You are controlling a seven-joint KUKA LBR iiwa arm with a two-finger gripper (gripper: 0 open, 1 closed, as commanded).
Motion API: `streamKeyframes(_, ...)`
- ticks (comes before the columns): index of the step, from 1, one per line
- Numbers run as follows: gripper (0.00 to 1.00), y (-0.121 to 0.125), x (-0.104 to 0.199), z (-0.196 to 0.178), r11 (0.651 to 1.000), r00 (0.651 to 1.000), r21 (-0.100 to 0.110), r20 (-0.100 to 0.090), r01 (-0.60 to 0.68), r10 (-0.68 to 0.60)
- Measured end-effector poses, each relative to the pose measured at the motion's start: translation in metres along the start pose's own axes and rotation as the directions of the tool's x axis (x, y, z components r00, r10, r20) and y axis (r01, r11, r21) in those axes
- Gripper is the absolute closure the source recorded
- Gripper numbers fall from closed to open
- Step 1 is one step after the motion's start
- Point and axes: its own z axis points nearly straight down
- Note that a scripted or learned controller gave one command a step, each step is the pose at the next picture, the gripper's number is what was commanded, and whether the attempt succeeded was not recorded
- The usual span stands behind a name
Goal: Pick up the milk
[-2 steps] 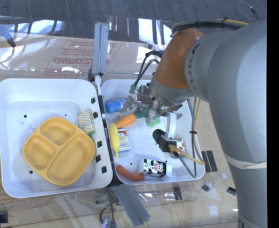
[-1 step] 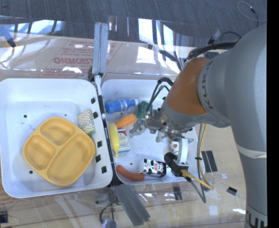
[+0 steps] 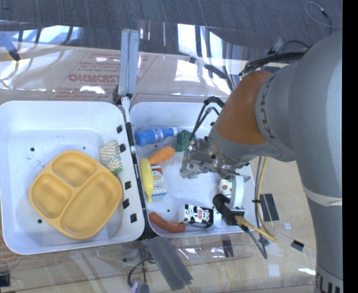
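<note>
Milk: small white carton with black cow-patch print [image 3: 197, 215], lying on its side on the floor of the right-hand shallow white bin [image 3: 172, 112]. Sits near that bin's front wall, toward its front-right corner. Long axis roughly parallel to the front wall. Apparently intact.

Mirrored red lettering on the cardboard sheet [image 3: 87, 72] cannot be read.

Left bin [image 3: 14, 163]: divided plate [image 3: 75, 194] in the middle, small packet [image 3: 111, 155] at its right, near the shared wall. Right bin [image 3: 166, 112]: bottle [image 3: 154, 135] at back, carrot [image 3: 161, 155] before it, banana [image 3: 146, 179] along left wall, small carton [image 3: 158, 182] beside it, sausage [image 3: 165, 223] and milk [image 3: 197, 215] at front.
</note>
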Motion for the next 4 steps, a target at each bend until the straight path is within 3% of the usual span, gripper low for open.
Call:
streamKeyframes(1,1.0,-0.013,-0.001,0.069,0.998,0.998,0.0,-0.002,-0.067,0.067)
streamKeyframes(2,1.0,-0.055,0.065,-0.031,0.984,0.984,0.0,-0.001,-0.179,0.179)
streamKeyframes(3,1.0,-0.062,0.094,-0.106,1.0,1.0,-0.003,-0.002,-0.013,0.013)
streamKeyframes(4,1.0,-0.072,0.158,-0.104,0.942,0.942,-0.001,0.0,0.335,-0.335)
